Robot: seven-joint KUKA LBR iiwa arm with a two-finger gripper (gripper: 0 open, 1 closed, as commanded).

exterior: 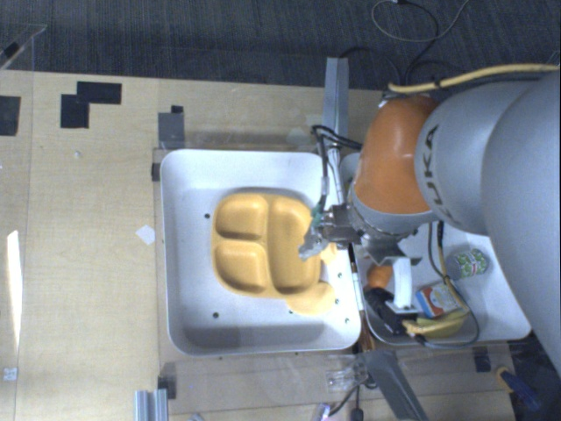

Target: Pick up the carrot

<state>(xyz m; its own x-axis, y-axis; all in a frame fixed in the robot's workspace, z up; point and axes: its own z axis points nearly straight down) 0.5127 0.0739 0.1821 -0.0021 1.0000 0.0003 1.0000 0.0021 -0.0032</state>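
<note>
Camera view: The jaws (313, 235) hang over the right edge of the yellow divided tray (263, 242) in the left bin (184, 235). Whether they stand apart or together cannot be told; nothing is seen between them. The tray lies mid-bin. The right bin (500, 310) is largely hidden under the arm (473, 147). An orange piece, likely the carrot (379, 276), lies at its left edge, beside a banana (436, 325), a small carton (436, 299) and a green-labelled lid (466, 262).
</note>
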